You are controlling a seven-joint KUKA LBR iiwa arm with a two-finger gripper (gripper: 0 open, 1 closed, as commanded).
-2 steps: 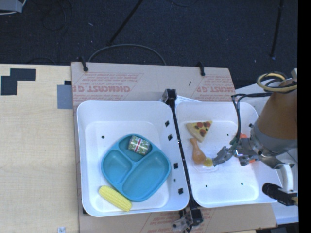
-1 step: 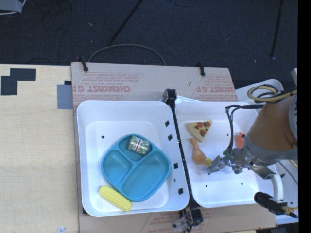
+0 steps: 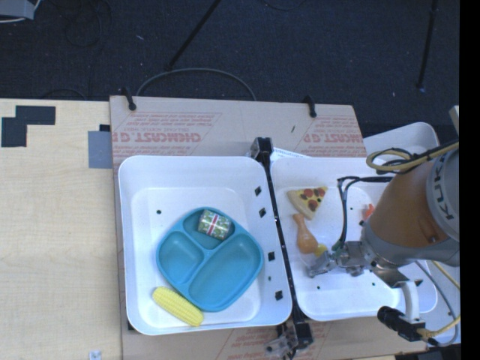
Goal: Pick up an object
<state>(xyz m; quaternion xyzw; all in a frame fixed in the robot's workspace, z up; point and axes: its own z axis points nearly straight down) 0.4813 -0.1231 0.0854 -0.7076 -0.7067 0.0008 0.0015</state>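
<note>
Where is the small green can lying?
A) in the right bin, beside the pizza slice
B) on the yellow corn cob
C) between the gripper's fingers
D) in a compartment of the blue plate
D: the green can lies in the upper compartment of the blue plate, in the left bin.

The pale wood tabletop [image 3: 52, 231] carries a cardboard sheet [image 3: 225, 130]; two white bins [image 3: 191, 169] sit on it, toward three o'clock.
</note>
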